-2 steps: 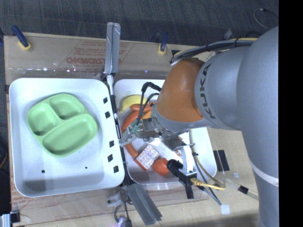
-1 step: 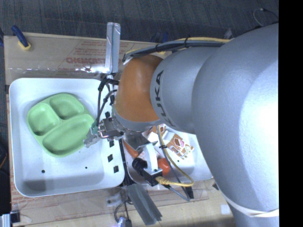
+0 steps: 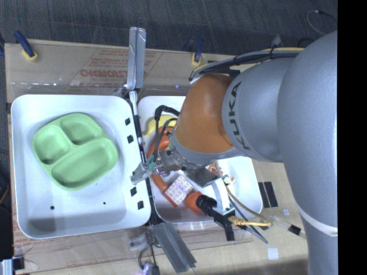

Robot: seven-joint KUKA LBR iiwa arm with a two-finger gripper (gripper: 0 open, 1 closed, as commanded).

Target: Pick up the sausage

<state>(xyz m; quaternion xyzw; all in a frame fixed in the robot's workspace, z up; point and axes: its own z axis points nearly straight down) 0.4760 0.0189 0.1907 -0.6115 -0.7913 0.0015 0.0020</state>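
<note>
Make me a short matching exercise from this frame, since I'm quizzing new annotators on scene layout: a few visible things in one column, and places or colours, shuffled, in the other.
Things:
1. Divided plate
2. Orange band
3. Right bin
4. Blue clamp

Descriptions:
A. Under the arm, cluttered with small items
B. Green, lying in the left bin
C. On the bench's far left corner
D. On the arm, above the wrist

Pairs: 1-B, 2-D, 3-A, 4-C
</note>
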